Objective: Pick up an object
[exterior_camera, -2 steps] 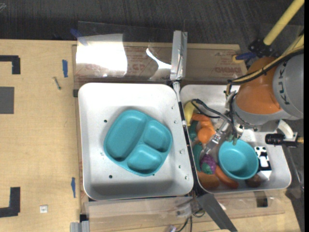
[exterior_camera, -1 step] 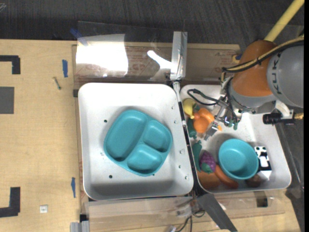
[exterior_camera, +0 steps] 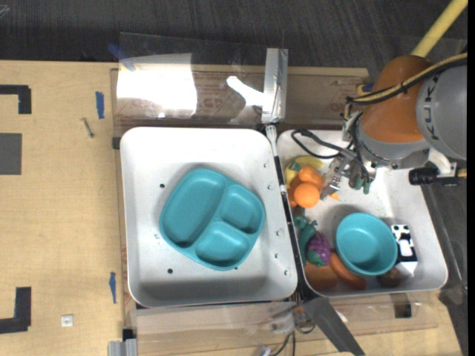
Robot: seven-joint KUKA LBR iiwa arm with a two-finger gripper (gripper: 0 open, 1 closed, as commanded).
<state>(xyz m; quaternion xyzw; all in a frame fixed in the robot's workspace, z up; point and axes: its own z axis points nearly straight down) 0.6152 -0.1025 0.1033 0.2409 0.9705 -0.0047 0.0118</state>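
one orange ball (exterior_camera: 305, 195) | round, glossy | beside end effector (exterior_camera: 335, 185)

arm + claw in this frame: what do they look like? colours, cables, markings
Grey arm with rounded casings, dark lettering partly visible on its right side. A bulbous orange band sits above the wrist. Black cables loop out near the wrist. The claw is small, dark and metallic, with bits of coloured wiring.

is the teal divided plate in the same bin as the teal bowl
No, the teal three-compartment plate lies in the left white bin, while the round teal bowl sits in the right white bin among the toy foods.
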